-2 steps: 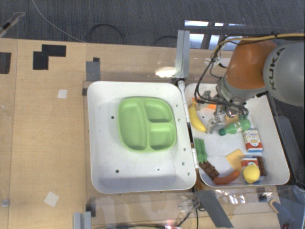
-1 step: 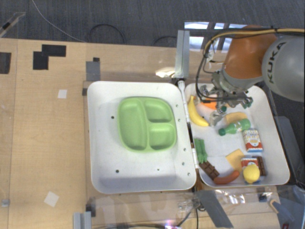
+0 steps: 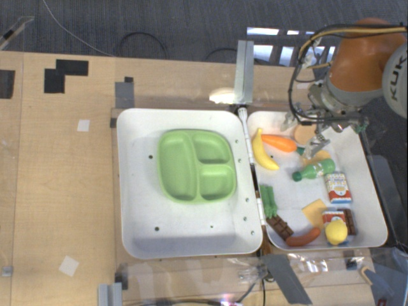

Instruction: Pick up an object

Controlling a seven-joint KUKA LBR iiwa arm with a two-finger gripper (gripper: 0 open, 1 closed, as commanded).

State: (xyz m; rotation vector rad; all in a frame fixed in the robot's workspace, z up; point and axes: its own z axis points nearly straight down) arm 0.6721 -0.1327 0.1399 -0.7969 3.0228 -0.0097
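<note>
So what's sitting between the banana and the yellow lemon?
In the camera view, between the banana and lemon lie the green bottle and an orange cheese wedge, on the right bin.

Claw [image 3: 317, 146] fingers' gap — unreadable.

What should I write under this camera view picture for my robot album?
Robot gripper hovering over toy food in the right bin, beside a green divided plate in the left bin.
</note>
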